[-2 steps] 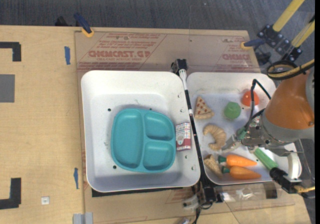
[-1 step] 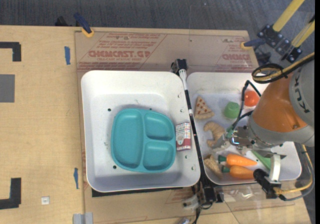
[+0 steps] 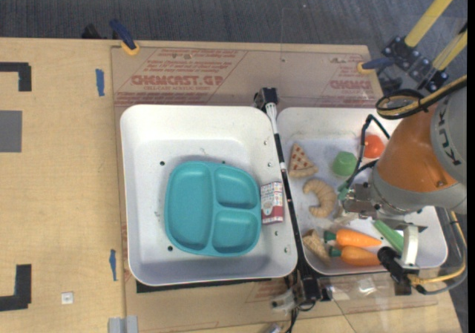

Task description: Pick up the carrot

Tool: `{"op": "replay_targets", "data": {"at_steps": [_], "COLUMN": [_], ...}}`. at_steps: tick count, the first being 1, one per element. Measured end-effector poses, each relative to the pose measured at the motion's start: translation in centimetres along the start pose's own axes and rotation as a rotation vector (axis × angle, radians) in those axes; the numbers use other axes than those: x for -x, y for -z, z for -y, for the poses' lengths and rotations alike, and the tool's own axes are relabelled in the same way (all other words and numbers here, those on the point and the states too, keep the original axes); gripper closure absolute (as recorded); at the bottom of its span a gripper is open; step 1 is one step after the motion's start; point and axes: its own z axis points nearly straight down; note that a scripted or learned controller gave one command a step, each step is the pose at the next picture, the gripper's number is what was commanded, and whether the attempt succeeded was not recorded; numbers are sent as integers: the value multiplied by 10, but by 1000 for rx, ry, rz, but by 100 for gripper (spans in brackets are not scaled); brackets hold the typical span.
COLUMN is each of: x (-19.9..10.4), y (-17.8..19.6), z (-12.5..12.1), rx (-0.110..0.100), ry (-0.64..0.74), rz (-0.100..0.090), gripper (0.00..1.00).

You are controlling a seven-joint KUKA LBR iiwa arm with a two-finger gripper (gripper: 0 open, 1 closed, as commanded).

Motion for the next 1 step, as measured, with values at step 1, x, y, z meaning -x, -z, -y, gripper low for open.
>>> {"op": "replay_targets", "data": {"at_steps": [1], "x": [0], "y": [-1], "z": [1], "rx": [-2], "ry": [0], "rz": [0], "gripper": [0]}}
